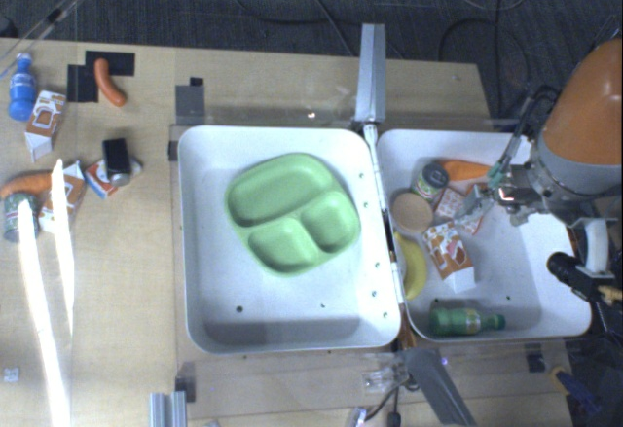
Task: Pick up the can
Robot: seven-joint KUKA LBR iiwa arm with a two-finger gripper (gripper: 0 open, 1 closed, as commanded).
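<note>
A green divided plate (292, 213) fills the left bin (195, 250). In the right bin (545, 303), the can (429, 181) stands near the back-left corner, beside the carrot (467, 169). The pincer (484, 196) hovers just right; I cannot tell its state. It should centre over the can's top before descending.

No legible text; carton (449, 249) print and can (429, 181) label too blurred

- I count two white bins (209, 318), side by side.
- One green tray (292, 211), in the left bin.
- Two cans (411, 212) right of the tray.
- One banana (415, 269).
- One green bottle (465, 321).
- Two cartons (450, 250).
</note>
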